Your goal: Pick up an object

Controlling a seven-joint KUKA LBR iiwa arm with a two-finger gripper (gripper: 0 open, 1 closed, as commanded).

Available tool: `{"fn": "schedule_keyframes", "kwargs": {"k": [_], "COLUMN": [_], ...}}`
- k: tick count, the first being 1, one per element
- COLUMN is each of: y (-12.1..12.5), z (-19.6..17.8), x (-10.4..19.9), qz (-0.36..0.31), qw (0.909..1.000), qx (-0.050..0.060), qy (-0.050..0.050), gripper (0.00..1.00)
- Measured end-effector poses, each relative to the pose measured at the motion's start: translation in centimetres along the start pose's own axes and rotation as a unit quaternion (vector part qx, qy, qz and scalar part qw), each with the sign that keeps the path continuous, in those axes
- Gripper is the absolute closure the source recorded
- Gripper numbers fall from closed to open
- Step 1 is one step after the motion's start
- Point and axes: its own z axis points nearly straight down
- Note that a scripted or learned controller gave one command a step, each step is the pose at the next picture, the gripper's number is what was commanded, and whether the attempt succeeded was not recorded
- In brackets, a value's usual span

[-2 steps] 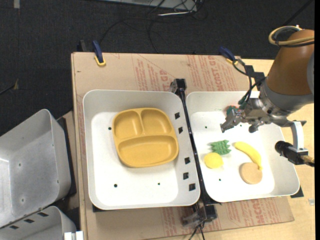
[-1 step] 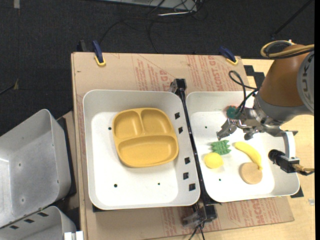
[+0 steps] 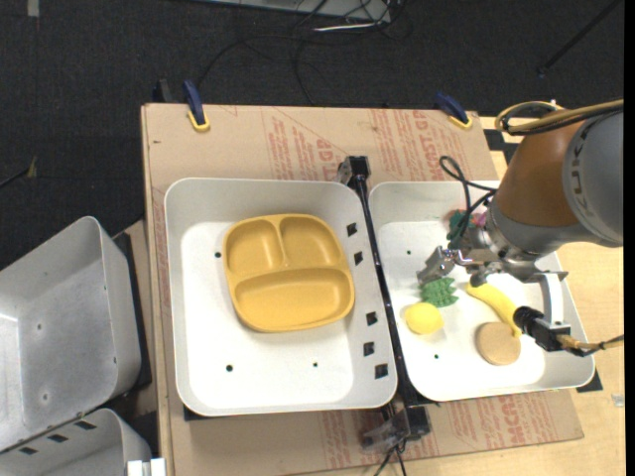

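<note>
My gripper (image 3: 448,263) hangs over the middle of the right bin (image 3: 571,370), open, with nothing between its fingers. Just below its tips in the view lies a small green leafy toy (image 3: 438,292). A yellow lemon-like ball (image 3: 423,318) rests to the front left of that toy. A yellow banana-shaped piece (image 3: 492,300) lies to the right of the green toy, and a round tan disc (image 3: 497,343) sits in front of it. Another green and pink item (image 3: 462,223) pokes out from behind the wrist, mostly hidden.
The left bin (image 3: 198,365) holds a yellow divided plate (image 3: 289,272). A black divider (image 3: 375,276) runs between the two bins. The arm (image 3: 556,186) covers the right bin's back right part. A grey tub (image 3: 60,335) stands off the bench at the left.
</note>
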Motion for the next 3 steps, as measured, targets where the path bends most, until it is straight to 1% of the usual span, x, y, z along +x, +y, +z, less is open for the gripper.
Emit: {"fn": "schedule_keyframes", "kwargs": {"k": [1, 2, 3], "y": [0.1, 0.9, 1.0], "z": [-1.3, -5.9, -8.0], "x": [0.0, 0.3, 0.3], "qz": [0.001, -0.002, -0.002], "qw": [1.0, 1.0, 1.0], "qx": [-0.003, -0.005, -0.004], "qy": [-0.001, -0.001, -0.001], "gripper": [1.0, 1.0, 1.0]}}
